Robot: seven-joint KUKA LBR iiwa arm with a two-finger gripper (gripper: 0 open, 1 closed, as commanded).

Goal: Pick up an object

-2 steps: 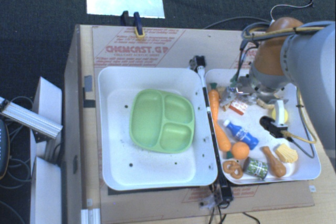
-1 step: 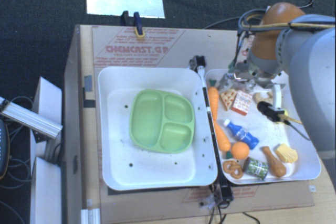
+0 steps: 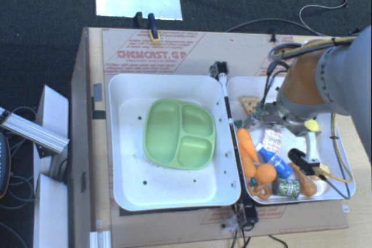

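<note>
The right bin (image 3: 343, 151) holds a jumble of small things. A carrot (image 3: 246, 144) lies along its left side, with an orange ball (image 3: 266, 173) and a blue bottle (image 3: 276, 163) just below it. Near the front edge sit a green can (image 3: 286, 187) and a brown piece (image 3: 307, 183). A white packet with red print (image 3: 272, 138) lies in the middle and a toast-like slice (image 3: 250, 104) at the back left. My gripper (image 3: 263, 119) hangs low over the bin's back-left part, between the slice and the packet, under the grey and orange wrist. A yellow thing (image 3: 312, 124) peeks out beside the wrist.
The left bin (image 3: 125, 125) holds a pale green divided plate (image 3: 179, 133). A black rod (image 3: 229, 119) runs along the seam between the bins. The arm covers the right bin's back right corner. Cables trail over its right rim.
</note>
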